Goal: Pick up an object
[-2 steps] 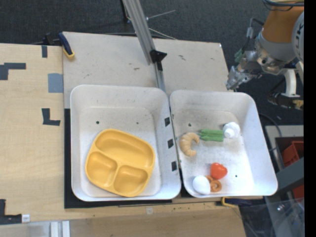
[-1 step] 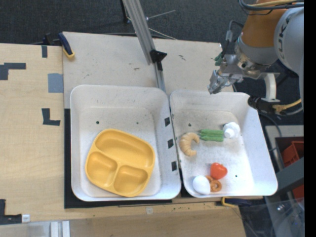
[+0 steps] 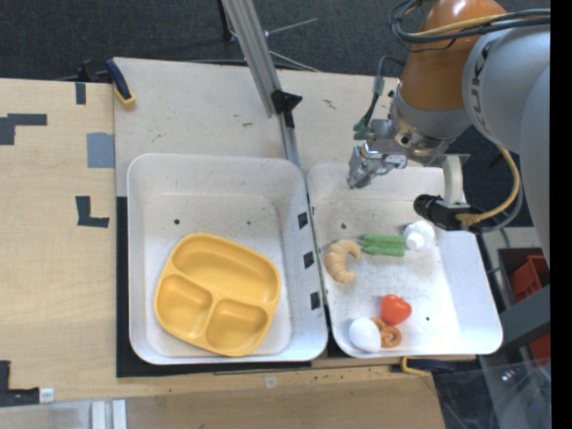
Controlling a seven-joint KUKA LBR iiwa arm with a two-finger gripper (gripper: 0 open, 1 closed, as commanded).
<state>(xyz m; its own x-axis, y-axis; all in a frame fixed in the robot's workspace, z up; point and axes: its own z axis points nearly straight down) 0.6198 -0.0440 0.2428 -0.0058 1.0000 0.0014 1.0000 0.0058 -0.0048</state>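
We see the metal two-finger gripper (image 3: 362,172) hanging over the far edge of the right shallow white plastic bin (image 3: 465,315), its fingers drawn narrow with nothing between them. Nearest below it, toward the near side, lies the tan curved croissant-shaped toy (image 3: 341,261); just beside that, the smooth green stalk-like piece (image 3: 384,245) lies with its long axis across the bin. Further off sit a glossy red pepper-like toy (image 3: 395,309) and a white egg-shaped object (image 3: 364,333).

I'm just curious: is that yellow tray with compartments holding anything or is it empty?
Empty. The yellow tray lies flat in the left bin, and all three compartments show bare yellow.
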